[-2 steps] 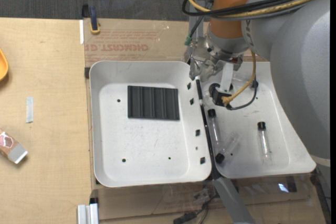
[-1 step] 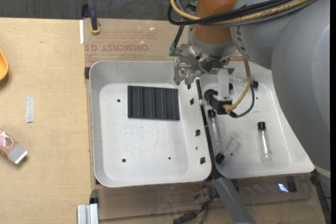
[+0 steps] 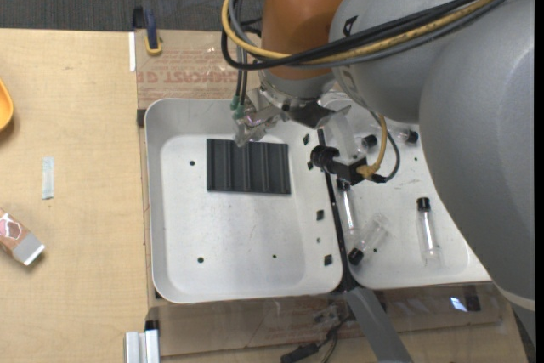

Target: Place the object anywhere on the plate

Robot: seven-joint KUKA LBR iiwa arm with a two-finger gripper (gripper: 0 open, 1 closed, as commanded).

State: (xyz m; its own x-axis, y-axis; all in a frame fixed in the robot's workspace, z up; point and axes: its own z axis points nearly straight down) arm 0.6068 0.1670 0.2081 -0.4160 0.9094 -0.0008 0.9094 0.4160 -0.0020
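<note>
Jaws: you cannot tell their state; gripper (image 3: 246,132) sits low at the ribbed black plate's (image 3: 248,167) far edge, left bin (image 3: 170,268), presumably for release. Clear tubes (image 3: 427,227) lie in right bin (image 3: 442,268), possibly your object.

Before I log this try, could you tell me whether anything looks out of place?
The clear tubes lie loose in the right bin at differing angles, away from the dark ribbed plate in the left bin.
</note>
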